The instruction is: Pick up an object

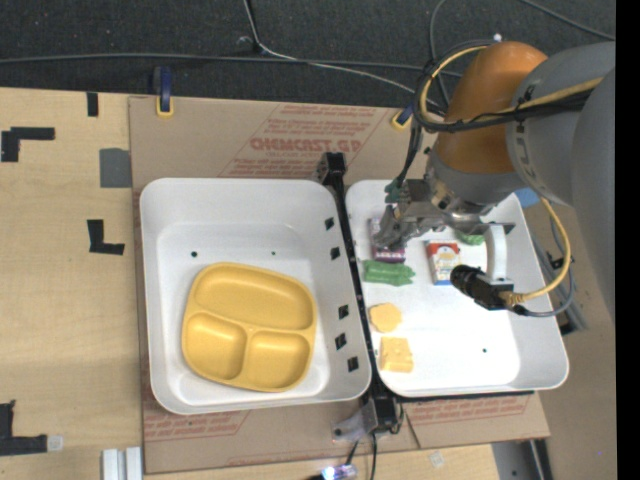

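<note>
Even, fairly bright overhead light; modest sharpness.

The white bins [160,268] are lit flatly with mild glare on their floors, and the yellow tray [250,326] throws only a thin soft shadow. The arm's orange band [490,98] carries a broad sheen. Small items under the arm look blurred; the dark top strip loses detail.

My worktop [60,298] is pale wood marked with black tape pieces [100,236], under a printed cardboard sheet [250,143] clamped at its far edge. Beyond lies dark carpet [120,18], crossed by a black cable [300,53].
</note>
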Tool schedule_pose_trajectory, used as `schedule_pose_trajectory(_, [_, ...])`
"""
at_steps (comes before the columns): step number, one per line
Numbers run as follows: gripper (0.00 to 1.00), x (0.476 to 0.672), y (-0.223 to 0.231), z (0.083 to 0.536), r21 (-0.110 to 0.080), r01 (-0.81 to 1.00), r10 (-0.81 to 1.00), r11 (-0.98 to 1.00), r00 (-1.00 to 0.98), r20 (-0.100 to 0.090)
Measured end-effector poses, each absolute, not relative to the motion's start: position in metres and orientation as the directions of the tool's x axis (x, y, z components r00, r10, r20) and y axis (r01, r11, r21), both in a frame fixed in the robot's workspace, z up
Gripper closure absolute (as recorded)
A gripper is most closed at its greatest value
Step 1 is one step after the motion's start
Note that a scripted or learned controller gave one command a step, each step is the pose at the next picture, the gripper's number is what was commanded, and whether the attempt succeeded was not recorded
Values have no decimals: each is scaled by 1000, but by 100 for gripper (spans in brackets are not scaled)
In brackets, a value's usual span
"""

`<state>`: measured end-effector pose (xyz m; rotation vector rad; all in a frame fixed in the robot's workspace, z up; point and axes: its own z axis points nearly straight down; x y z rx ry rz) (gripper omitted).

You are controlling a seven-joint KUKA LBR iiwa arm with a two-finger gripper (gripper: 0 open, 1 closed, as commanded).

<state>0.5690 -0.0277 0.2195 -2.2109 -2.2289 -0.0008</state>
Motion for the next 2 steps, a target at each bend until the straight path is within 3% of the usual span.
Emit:
schedule_pose_trajectory(1, [100, 582, 31, 218, -1, 1000, 1000, 8, -8, 2])
schedule_pose_trajectory(2, [100, 576, 89, 212, -3, 1000, 1000, 7, -7, 0])
